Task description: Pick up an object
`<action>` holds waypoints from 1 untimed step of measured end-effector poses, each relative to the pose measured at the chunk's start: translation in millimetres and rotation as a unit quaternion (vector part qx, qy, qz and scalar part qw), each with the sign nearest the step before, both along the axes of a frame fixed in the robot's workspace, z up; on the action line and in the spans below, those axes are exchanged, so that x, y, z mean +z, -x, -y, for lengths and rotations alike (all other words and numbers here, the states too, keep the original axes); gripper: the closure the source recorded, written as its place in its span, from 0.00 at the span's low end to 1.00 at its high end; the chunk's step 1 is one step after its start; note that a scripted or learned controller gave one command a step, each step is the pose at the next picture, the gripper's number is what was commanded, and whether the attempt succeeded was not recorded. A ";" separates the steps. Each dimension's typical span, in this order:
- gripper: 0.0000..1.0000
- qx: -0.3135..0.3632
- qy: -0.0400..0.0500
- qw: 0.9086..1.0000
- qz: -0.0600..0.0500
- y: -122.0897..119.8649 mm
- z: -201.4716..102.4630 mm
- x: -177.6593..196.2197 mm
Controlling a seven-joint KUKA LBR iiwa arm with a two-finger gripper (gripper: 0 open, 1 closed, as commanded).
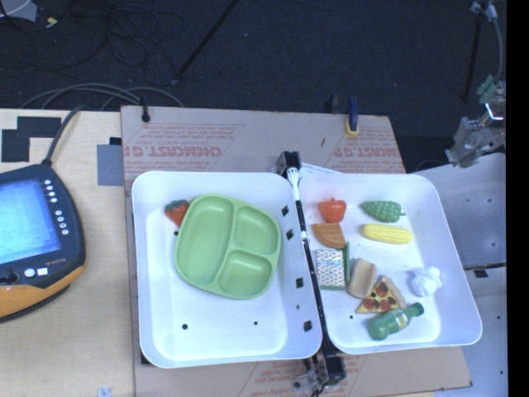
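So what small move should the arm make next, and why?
Probably swing left and down toward the right bin, perhaps over the corn. The gripper sits high beyond that bin's far right corner, and the corn lies apart from its neighbours.

Even overhead light falls on the white bins (157,304), which glare slightly; shadows are soft and short. Toward twelve o'clock the background sinks dark. Focus is mildly soft throughout.
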State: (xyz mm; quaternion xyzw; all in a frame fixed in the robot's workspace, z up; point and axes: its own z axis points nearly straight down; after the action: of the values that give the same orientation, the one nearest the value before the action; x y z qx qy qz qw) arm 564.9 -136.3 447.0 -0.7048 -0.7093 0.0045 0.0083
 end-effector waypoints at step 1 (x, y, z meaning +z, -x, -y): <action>1.00 -0.006 0.005 1.000 0.009 3.5 81.6 93.0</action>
State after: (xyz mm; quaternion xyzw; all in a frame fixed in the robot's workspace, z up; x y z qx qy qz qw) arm 561.5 -217.9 540.1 -0.7089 -0.7053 0.0017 -0.0021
